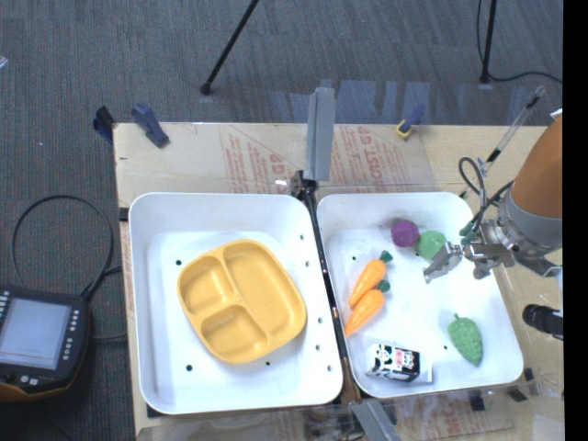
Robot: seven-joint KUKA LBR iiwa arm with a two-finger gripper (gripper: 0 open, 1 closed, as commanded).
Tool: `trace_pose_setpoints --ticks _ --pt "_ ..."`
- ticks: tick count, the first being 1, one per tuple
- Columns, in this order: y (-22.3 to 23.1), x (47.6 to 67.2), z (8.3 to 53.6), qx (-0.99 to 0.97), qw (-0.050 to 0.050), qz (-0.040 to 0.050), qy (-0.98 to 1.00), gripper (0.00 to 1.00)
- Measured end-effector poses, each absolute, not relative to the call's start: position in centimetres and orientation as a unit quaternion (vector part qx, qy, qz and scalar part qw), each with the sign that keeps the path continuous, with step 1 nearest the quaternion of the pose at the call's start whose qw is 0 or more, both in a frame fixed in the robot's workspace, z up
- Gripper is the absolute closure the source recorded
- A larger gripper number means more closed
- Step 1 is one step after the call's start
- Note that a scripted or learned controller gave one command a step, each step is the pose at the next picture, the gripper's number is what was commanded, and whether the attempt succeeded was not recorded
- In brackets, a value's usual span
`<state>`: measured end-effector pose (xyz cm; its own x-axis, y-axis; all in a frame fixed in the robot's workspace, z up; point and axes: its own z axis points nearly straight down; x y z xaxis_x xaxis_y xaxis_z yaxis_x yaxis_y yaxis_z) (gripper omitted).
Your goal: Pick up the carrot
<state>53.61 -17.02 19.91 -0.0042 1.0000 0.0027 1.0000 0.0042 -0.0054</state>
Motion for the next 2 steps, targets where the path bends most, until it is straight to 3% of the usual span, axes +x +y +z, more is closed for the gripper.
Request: trace_pose_setpoints --ticks 1,2 --pt "-10.4 59.2 9.2 -0.646 0.003 0.0005 -0.763 0.00" --pt "-10.6 59.2 10.2 -0.648 0.003 0.0003 -0.762 1.00"
